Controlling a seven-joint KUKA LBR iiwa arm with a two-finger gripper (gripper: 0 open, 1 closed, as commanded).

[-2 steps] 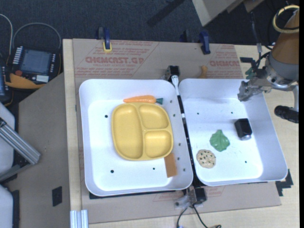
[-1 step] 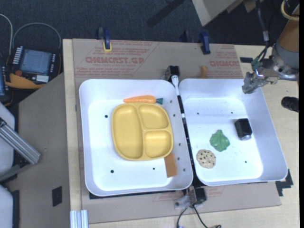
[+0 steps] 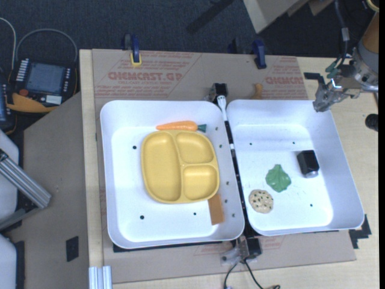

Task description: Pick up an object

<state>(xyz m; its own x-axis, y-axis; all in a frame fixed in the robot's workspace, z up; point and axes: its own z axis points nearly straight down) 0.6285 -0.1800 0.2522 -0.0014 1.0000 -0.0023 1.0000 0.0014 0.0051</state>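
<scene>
Down at the front of the right bin (image 3: pixel 343 161) lie a cookie (image 3: pixel 261 201), green leaf (image 3: pixel 278 178) and black block (image 3: pixel 308 163), and the gripper (image 3: pixel 323 100), far off with nothing in it, could grab air.

Two bins sit side by side on the bench. In the left bin (image 3: pixel 114 161), a divided plate (image 3: pixel 179 165) lies in the middle, a toy carrot (image 3: pixel 178 126) just behind it, a flat wooden strip (image 3: pixel 215 209) at its front right corner. In the right bin (image 3: pixel 343 167), a lettuce piece (image 3: pixel 278 177) lies mid-floor, a cookie (image 3: pixel 261 201) just in front-left of it, a small block (image 3: pixel 308 162) to its right. The gripper (image 3: pixel 325 98) hangs over that bin's back right corner.
</scene>
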